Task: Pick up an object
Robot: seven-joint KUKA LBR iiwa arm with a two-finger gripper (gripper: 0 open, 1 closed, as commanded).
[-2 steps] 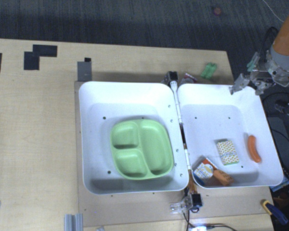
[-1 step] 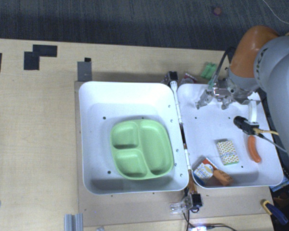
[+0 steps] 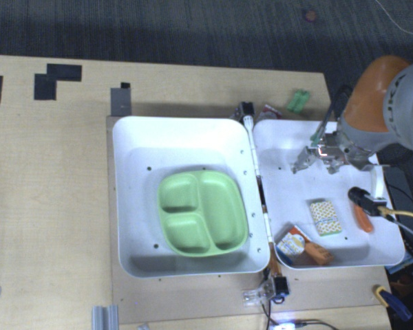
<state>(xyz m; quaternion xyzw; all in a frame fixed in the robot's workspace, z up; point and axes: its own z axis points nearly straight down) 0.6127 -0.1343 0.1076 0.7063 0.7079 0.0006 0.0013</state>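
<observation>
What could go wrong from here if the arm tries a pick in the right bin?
1. The gripper is over bare floor in the right bin, apart from every item; a grasp there would likely catch nothing.
2. The small patterned block lies flat, so it may slip out of a pinch.
3. The orange-and-white packet is crowded into the bin's corner against the wall, where a descent could strike the rim.

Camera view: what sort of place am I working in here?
Probably a robotics lab test bench: a left bin and right bin side by side on a pale bench, with the robot arm reaching over the right bin and dark carpet beyond.
</observation>
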